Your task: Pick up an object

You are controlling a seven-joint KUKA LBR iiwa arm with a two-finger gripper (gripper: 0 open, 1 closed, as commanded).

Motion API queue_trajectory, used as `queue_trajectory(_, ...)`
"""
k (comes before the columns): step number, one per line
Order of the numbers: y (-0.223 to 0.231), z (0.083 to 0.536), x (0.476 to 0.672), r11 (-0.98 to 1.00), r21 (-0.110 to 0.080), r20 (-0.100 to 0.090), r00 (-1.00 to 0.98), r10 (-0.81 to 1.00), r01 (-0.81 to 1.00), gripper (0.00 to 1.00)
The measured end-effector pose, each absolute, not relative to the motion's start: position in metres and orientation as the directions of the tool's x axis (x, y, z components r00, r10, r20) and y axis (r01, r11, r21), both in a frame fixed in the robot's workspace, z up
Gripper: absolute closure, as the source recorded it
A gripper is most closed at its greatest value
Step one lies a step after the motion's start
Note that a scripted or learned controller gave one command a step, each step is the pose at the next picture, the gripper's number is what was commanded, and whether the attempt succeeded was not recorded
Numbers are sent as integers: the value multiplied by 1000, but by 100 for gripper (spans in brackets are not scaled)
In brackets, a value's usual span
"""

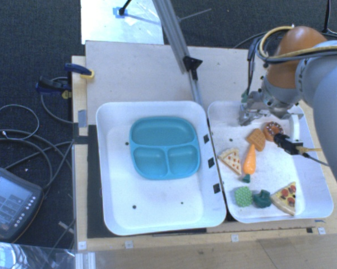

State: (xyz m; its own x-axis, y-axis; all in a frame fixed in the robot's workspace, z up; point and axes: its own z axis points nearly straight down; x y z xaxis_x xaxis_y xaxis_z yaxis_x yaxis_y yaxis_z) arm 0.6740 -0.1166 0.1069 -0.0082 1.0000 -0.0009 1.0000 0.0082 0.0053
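Toy food lies in the right bin [319, 206]: a carrot [250, 160], a waffle [257, 139], a donut [272, 131], two pizza slices [231, 161] and [285, 197], and two green pieces [244, 196] and [262, 198]. A blue plate [164, 148] sits in the left bin [115, 206]. Over the far end of the right bin hangs the hand [250, 114], just beside the waffle. I cannot tell whether the hand is released or clenched.

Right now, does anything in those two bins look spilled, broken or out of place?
Nothing stands out. The blue divided plate lies flat in the left bin; the toy foods lie loosely scattered in the right bin, with the gripper near its far edge.
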Motion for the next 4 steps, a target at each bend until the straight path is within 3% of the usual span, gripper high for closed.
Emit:
queue_trajectory(3, -117, 242, 677, 8, 8, -1, -8, 1000, 1000, 100)
queue_trajectory(4, -70, 238, 640, 9, 0, 1, -9, 1000, 1000, 100)
